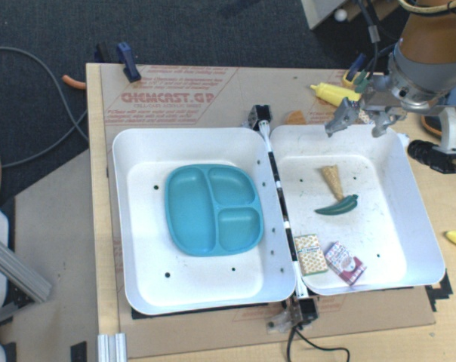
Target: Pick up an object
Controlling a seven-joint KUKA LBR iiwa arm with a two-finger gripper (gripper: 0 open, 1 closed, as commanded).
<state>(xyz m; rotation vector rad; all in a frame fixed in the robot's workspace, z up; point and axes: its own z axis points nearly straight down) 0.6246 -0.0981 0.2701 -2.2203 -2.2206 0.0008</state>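
Observation:
The right bin [409,202] holds a tan cone-shaped piece [332,179], a dark green pepper [338,205], a small patterned packet [311,253] and a red and white packet [344,262]. My gripper [359,121] hangs above the far rim of the right bin, open, with nothing between its fingers. One fingertip [337,124] and the other [380,127] stand well apart. The cone lies a short way in front of the gripper.
The left bin [137,172] carries a teal divided plate [214,208]. A yellow toy [332,93] and an orange bit [294,117] lie on the bench behind the right bin. A blue clamp [127,60] sits at the far left of the board.

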